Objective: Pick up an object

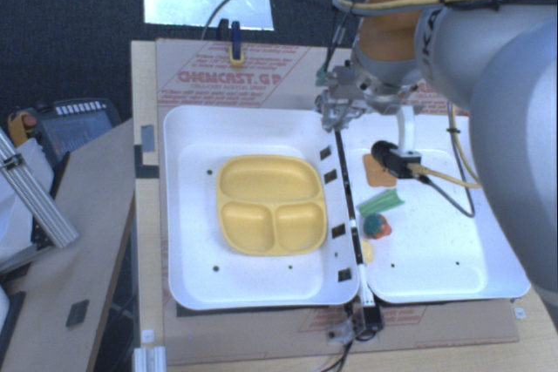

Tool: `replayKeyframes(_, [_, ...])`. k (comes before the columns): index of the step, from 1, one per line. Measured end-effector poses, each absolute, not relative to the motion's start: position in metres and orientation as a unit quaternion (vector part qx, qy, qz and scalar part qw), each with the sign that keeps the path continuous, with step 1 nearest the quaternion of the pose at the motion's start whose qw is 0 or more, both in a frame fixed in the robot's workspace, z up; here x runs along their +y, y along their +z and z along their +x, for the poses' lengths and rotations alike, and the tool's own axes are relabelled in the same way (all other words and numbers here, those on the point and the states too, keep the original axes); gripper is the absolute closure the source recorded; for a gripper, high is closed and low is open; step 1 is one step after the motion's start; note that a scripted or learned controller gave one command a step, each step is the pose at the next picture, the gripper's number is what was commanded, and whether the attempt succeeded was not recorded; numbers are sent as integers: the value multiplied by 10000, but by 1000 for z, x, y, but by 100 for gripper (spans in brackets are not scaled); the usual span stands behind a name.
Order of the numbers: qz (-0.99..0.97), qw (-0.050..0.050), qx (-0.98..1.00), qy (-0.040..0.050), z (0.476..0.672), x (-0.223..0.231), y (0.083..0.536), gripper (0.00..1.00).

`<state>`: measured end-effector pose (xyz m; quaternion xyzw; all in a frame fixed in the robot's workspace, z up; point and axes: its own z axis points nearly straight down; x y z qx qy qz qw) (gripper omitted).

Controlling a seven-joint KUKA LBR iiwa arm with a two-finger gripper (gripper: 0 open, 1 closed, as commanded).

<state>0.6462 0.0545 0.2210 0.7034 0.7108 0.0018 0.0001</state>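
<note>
So the gripper (334,118) is seen hanging right over the seam where the two bins meet, up near the 12 o'clock end of it. Whether it's open or closed can't be told from this angle, and nothing can be made out in its grasp.

Candidates for the pick are split either side. In the left bin (187,187) a yellow divided plate (270,205) is laid flat, at roughly 7 o'clock from the gripper. In the right bin (436,266) a small cluster is found at about 5 o'clock from it: an orange flat piece (377,176) nearest, then a green strip (381,203), then a little teal-and-orange ball (377,226) just beyond that.

The orange piece is probably the shortest reach, so a short shift toward 5 o'clock plus a descent would be expected. The green strip's long axis is judged to run about 8 to 2 o'clock, so the jaws would need to be lined up across that if it gets chosen. The cluster is packed close together, so a bump to a neighbour seems likely.
</note>
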Motion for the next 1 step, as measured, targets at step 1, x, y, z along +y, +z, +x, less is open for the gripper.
replayKeyframes(1, [7039, 2, 7103, 12, 644, 109, 213, 100])
